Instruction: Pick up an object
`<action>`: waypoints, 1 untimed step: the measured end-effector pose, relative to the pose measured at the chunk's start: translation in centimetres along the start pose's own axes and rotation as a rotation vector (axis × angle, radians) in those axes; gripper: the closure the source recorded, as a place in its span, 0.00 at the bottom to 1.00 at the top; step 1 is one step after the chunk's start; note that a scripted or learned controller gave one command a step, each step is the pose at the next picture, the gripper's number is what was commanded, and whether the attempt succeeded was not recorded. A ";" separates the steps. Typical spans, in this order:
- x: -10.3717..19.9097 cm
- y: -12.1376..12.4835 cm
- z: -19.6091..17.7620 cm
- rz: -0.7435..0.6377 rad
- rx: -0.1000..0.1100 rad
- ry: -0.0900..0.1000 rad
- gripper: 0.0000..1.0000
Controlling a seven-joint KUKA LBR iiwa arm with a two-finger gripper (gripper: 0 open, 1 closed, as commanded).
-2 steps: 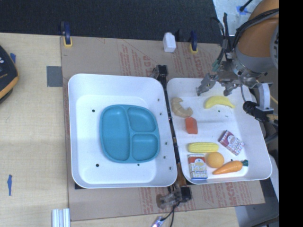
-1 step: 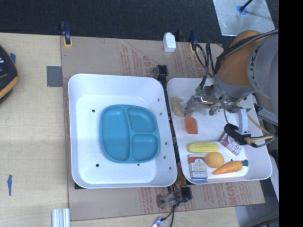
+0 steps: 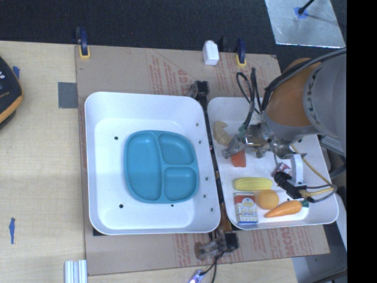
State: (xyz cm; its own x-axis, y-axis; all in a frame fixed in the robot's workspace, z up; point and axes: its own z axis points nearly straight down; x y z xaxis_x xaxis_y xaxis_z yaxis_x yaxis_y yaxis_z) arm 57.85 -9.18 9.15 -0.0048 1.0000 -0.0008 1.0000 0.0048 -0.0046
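Note:
My gripper (image 3: 242,148) is low in the right bin (image 3: 330,217), at its upper middle. A small red block (image 3: 238,159) lies directly under it, partly covered by it. Just left of the gripper sits a beige lump (image 3: 221,132). Toward the bin's front lie a yellow corn cob (image 3: 252,183), an orange ball (image 3: 267,199), a carrot (image 3: 284,209) and a small printed box (image 3: 246,209). The grey arm with its orange band (image 3: 288,102) covers the bin's upper right part.
The left bin (image 3: 100,217) holds a blue divided plate (image 3: 161,165) at its middle. Cables (image 3: 294,181) loop from the wrist over the right bin's right side. Clamps and a white block (image 3: 210,52) stand along the bench's back edge.

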 end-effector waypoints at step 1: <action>-0.2 0.1 -1.2 -0.002 -0.002 -0.003 1.00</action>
State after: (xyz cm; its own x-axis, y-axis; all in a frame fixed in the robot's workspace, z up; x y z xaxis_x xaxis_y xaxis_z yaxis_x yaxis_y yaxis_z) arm 57.97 -9.36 10.34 -0.0069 1.0000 -0.0041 1.0000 0.0069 -0.0021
